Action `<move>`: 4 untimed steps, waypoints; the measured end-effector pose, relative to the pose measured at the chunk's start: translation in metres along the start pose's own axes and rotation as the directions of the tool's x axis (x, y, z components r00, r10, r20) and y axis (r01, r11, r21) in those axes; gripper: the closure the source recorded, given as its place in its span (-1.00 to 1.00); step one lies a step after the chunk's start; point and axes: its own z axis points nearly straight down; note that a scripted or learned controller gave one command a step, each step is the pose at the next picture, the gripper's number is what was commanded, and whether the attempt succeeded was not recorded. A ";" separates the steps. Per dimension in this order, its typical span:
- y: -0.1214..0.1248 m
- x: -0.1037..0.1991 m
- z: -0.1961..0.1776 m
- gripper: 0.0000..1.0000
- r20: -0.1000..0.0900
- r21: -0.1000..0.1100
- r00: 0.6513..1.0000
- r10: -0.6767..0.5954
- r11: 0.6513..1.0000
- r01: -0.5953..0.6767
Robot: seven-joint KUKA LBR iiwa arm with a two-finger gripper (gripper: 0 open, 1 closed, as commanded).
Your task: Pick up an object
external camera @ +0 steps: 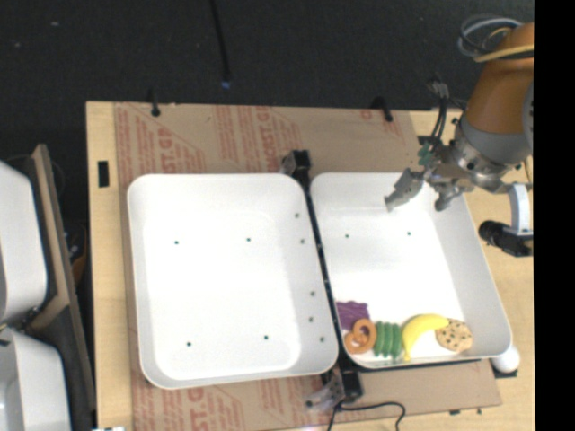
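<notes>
Along the near edge of the right bin (pixel 467 250) lies a row of small toy foods: a purple piece (pixel 352 312) whose shape is hard to make out, an orange pretzel-like ring (pixel 360 337), a green ridged item (pixel 388 339), a yellow banana (pixel 422 327) and a chocolate-chip cookie (pixel 454 335). They sit touching or just beside one another, against the bin's near wall. The left bin (pixel 144 268) shows only its white floor with a few dark dots. The gripper (pixel 420 190) hangs over the far part of the right bin, well apart from the foods, its two fingers spread with nothing between them. The arm (pixel 499 106) is cut off at the right.
</notes>
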 end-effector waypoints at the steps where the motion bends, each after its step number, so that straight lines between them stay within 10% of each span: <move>1: 0.002 0.000 -0.005 -1.00 0.001 -0.009 1.000 -0.001 1.000 0.001; 4: 0.004 0.006 0.135 -1.00 0.001 -0.005 1.000 -0.001 1.000 0.001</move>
